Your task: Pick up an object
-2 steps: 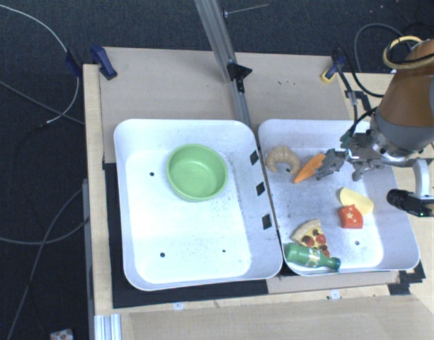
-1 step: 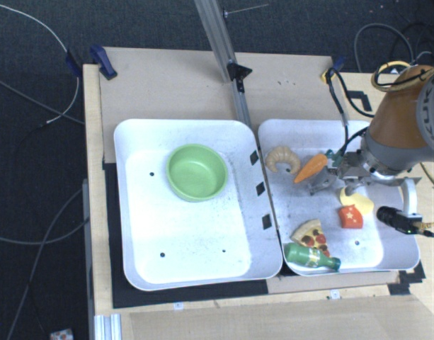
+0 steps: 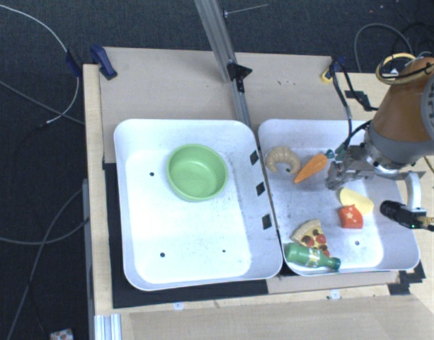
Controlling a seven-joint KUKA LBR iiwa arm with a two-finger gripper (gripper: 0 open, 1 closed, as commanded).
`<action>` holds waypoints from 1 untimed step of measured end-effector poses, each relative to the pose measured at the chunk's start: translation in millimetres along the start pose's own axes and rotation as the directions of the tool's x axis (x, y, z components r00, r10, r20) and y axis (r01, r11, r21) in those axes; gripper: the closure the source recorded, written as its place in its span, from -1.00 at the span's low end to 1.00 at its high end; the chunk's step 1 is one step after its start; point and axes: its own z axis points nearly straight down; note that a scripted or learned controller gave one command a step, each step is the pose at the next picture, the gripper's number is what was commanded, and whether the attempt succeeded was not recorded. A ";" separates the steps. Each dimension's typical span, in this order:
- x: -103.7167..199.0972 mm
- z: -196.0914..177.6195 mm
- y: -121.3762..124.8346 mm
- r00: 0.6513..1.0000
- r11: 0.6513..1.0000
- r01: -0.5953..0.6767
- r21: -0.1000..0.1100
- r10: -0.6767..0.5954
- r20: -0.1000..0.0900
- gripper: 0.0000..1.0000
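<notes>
Green bowl (image 3: 197, 171) in left bin (image 3: 139, 261), carrot (image 3: 311, 168), croissant (image 3: 282, 159), pizza slice (image 3: 311, 234) in right bin (image 3: 393, 257), tool (image 3: 342, 174) grip state unclear

One fixed overhead view, slanted down across both white bins (image 3: 132, 190), arm (image 3: 408, 112) from the right.

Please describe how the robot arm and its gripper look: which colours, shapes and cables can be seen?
The arm has a rounded grey body with a wide orange band above the wrist. The gripper is a small block of grey metal. Black cables run along the arm toward the gripper.
</notes>
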 end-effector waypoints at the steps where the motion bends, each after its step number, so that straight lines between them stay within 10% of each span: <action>1: 7.7 -63.6 -0.1 1.000 1.000 0.002 -0.011 -0.002 0.006 1.00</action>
